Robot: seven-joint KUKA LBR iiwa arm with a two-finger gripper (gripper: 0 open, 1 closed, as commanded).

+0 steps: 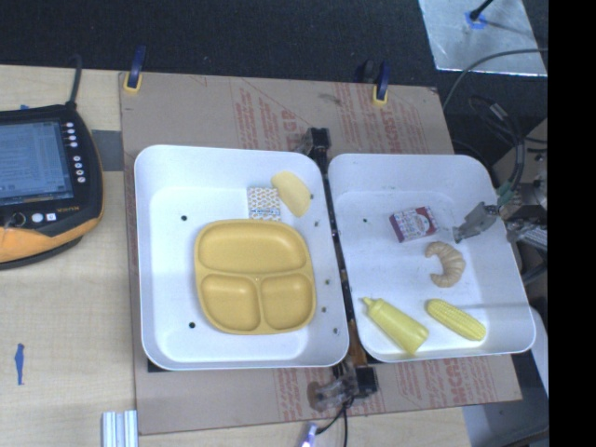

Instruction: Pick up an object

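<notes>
Reaching in over the right bin's (410,180) far edge, the gripper (473,222) hangs low just beside the croissant (447,264) and the small maroon box (413,223); from where I stand its dark tip is too small to say whether the fingers are open or closed, and nothing can be seen held in it. No object has been lifted yet.

The nearest candidates lie in that same bin: the croissant, tan and curved; the box, flat with a printed face; toward the near edge, a yellow bottle (395,323) and a ribbed yellow corn cob (455,319), both lying on their sides. A good try would likely centre the gripper over the croissant's thick middle and close across its narrow width, since the flat box offers little to bite.

The left bin (163,250) holds a glossy yellow divided tray (253,275), a pale rounded piece (291,193) and a small patterned packet (264,203). Both bins are smooth white plastic, set on a cardboard sheet on the bench (65,343).
</notes>
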